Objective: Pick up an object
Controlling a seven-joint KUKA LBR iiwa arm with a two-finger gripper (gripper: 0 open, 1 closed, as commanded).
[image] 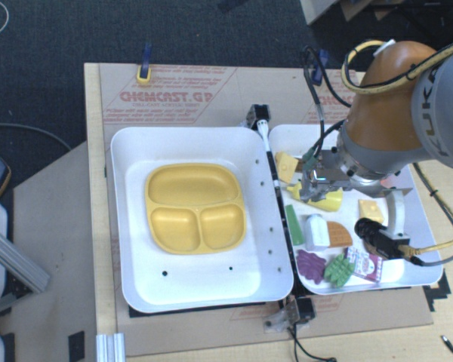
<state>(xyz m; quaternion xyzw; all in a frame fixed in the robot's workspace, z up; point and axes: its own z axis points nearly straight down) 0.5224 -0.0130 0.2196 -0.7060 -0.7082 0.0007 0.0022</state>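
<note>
The camera view looks down at a slant on a brown cardboard-covered bench (174,89) bearing two shallow white bins side by side. The left white bin (128,202) fills the middle of the frame and holds a yellow plastic plate with three compartments (195,206), lying flat near the bin's centre. The right white bin (415,270) sits at right of centre and holds a scatter of small toy foods: a pale yellow wedge (287,166) near its upper left corner, a green stick (294,225) along its left wall, a white block (315,231) just beside that, an orange-brown piece (340,235), a purple cluster (311,264), a green leafy piece (337,270), a magenta packet (365,265) and a pale yellow square (370,210).

The grey arm with an orange band (389,96) reaches in from the upper right. Its gripper (315,188) hangs low over the upper left part of the right bin, directly above a bright yellow piece (328,200). Whether its grip is spread or pressed together cannot be told from this angle, nor whether it touches the yellow piece.
</note>
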